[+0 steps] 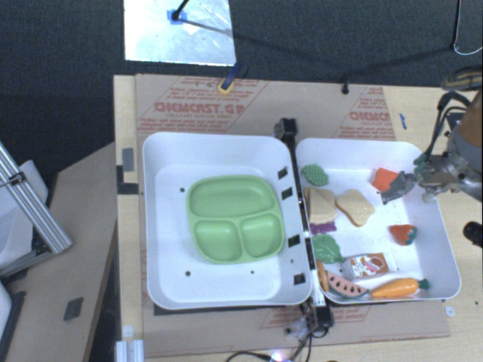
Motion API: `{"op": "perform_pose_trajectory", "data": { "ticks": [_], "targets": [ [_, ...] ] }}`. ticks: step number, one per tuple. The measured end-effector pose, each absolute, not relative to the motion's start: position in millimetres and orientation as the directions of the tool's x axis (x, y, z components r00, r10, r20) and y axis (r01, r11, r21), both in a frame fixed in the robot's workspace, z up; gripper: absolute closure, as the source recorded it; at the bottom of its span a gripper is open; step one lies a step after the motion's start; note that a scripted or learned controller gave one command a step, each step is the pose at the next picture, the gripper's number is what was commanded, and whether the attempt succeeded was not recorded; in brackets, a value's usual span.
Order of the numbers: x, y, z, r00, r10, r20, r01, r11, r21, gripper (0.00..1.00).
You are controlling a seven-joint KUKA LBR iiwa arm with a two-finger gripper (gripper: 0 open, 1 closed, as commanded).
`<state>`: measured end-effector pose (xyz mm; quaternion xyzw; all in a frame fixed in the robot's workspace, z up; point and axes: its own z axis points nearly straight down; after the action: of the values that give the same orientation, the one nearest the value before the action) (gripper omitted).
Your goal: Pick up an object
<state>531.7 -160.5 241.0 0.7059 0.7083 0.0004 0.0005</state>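
The right white bin (445, 259) holds several toy foods. Among them are an orange block (385, 178), a tan bread slice (355, 207), a red strawberry (403, 234) and a carrot (394, 286). A green leaf (315, 175), a sandwich piece (322, 206), a lettuce piece (327, 247), a small printed box (365, 265) and a watermelon slice (346, 286) lie along the bin's left side. My gripper (394, 189) reaches in from the right, low over the bin's upper right part. It is just right of the orange block, and I see nothing held in it.
The left white bin (162, 202) holds a light green divided plate (234, 219). A black hinge strip (296, 202) runs between the bins. A shiny metal sheet (181, 21) lies on the dark floor beyond the bench. The arm's wrist (456, 164) hangs over the right bin's far right rim.
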Motion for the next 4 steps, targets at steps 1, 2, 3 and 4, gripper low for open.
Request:
{"op": "perform_pose_trajectory", "data": {
  "ticks": [1, 2, 3, 4],
  "targets": [
    [528.5, -153.9, 181.1, -0.002, 1.0, 0.001, 1.0, 0.002, -0.002, 0.0],
    [529.3, -161.6, 122.2, -0.001, 1.0, 0.001, 1.0, 0.001, -0.002, 0.0],
    [529.3, -161.1, 82.3, -0.001, 1.0, 0.001, 1.0, 0.001, -0.002, 0.0],
    [530.6, -161.8, 95.0, -0.001, 1.0, -0.001, 1.0, 0.001, 0.003, 1.0]
  ]
}}
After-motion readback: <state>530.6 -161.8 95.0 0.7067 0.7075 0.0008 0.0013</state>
